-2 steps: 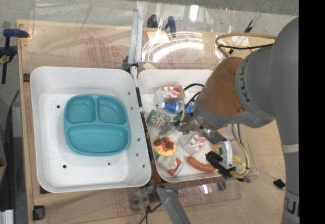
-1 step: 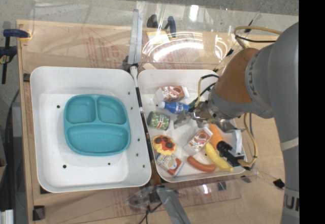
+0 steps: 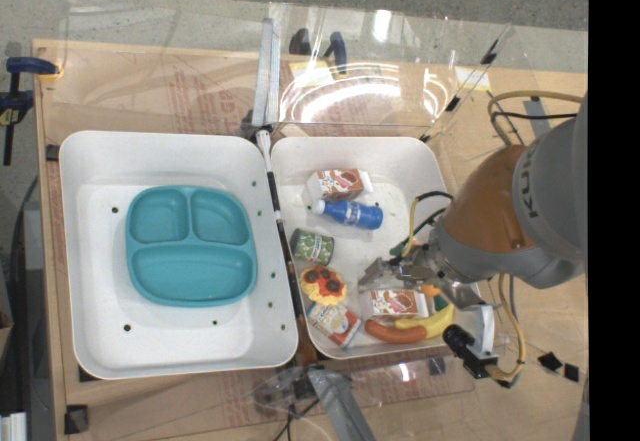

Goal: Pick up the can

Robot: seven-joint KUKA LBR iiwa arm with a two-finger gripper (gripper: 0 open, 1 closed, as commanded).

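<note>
Can (image 3: 312,247) not picked yet, sits free at 9 o'clock of my gripper (image 3: 385,274). Can't tell gripper state. Grasp remains.

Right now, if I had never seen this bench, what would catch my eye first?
Probably the teal tray, alone in the left bin. Next, the grey and orange arm reaching in from the right over the right bin, its pincer low among small groceries. Among them lie a blue bottle and, near the bin's left wall, a green can.
</note>
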